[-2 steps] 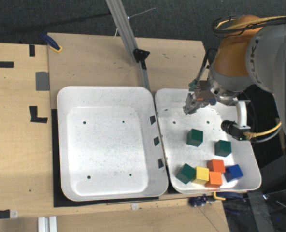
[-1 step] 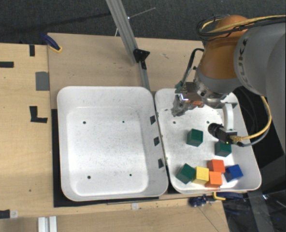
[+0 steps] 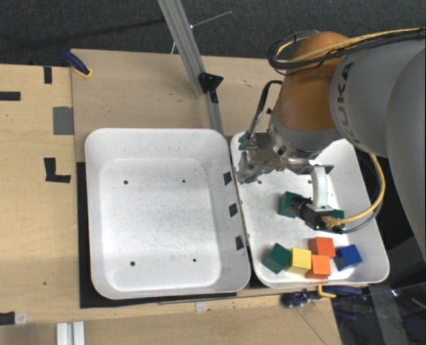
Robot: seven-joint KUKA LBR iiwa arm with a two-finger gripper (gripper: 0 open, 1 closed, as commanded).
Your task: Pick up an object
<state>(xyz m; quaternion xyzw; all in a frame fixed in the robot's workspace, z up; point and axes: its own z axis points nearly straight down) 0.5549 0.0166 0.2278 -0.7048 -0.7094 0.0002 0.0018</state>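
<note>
Gripper [image 3: 250, 165] sits low over the far-left corner of the right bin [image 3: 368, 192], just beside the wall it shares with the left bin [image 3: 159, 142]. From the fixed overhead camera its metal parts blur together, so I cannot tell its state, and nothing is visible in its hold.

The pickable things all lie toward the near edge of the same bin, away from the gripper. Closest is a dark green piece [image 3: 292, 204] about mid-bin, toward the near right of the gripper, close beside the wrist's black cable fitting [image 3: 315, 216]. Further along in that direction is a tight cluster against the near wall: a green block [image 3: 277, 257], a yellow block [image 3: 301, 259], two orange blocks [image 3: 321, 256] and a blue block [image 3: 348, 256], touching or nearly so.

My judgement: the coming move turns on travelling toward the near right, and the dark green piece, standing alone, looks the easier target than the crowded blocks.
</note>
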